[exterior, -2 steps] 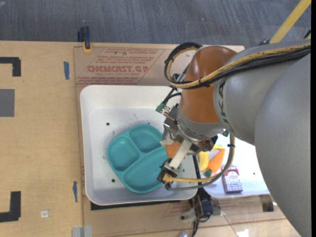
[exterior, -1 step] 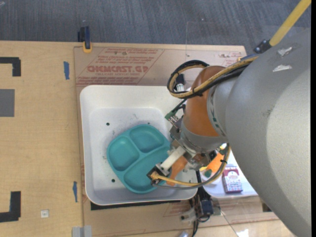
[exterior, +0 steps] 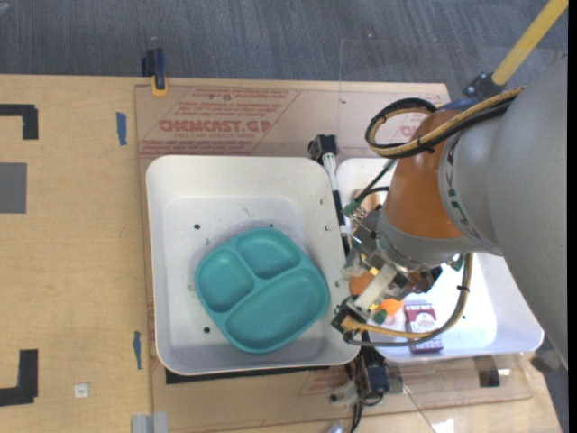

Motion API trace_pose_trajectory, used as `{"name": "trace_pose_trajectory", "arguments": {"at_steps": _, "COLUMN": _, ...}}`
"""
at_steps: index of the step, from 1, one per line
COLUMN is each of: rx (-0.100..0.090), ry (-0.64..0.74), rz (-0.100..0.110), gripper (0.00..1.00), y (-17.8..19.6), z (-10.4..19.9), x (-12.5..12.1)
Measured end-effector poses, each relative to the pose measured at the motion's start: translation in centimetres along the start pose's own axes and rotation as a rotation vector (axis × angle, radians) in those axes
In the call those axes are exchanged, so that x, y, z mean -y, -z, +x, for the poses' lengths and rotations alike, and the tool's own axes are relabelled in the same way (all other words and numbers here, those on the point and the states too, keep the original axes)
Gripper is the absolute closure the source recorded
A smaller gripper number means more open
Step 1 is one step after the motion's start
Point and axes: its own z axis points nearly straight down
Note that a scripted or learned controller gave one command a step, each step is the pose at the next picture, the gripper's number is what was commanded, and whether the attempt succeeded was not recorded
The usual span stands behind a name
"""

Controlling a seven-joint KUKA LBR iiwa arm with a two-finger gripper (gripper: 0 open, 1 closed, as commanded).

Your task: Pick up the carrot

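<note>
We start at the gripper (exterior: 371, 301), which hangs low over the left end of the right-hand bin (exterior: 505, 332), just beside the wall that this bin shares with its neighbour; we cannot tell how it is set, because the wrist and its cables cover that part. Right at its tip we see a small orange shape with a speck of green, which we take for the carrot (exterior: 388, 311); it lies on the floor of the right-hand bin, close to the near-left corner, and we cannot tell whether the tool touches it. Just to the right of the carrot, still in the right-hand bin, lies a small purple and white packet (exterior: 420, 317). Above these, the arm (exterior: 491, 179) comes across the right-hand bin from the right, grey with its orange band directly over the wrist, and black and yellow cables loop round it. To the left of the right-hand bin, touching it along the shared wall, sits the left bin (exterior: 171, 242), and in its near half lies a teal plate (exterior: 261, 289) with three compartments, turned at a slant. Both bins rest on the brown bench (exterior: 72, 269).
</note>
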Motion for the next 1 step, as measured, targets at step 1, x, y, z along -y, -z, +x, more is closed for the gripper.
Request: {"name": "trace_pose_trajectory", "arguments": {"at_steps": 1, "rx": -0.001, "ry": -0.003, "rz": 0.001, "gripper": 1.0, "y": -0.03, "z": -1.52, "x": -1.53}}
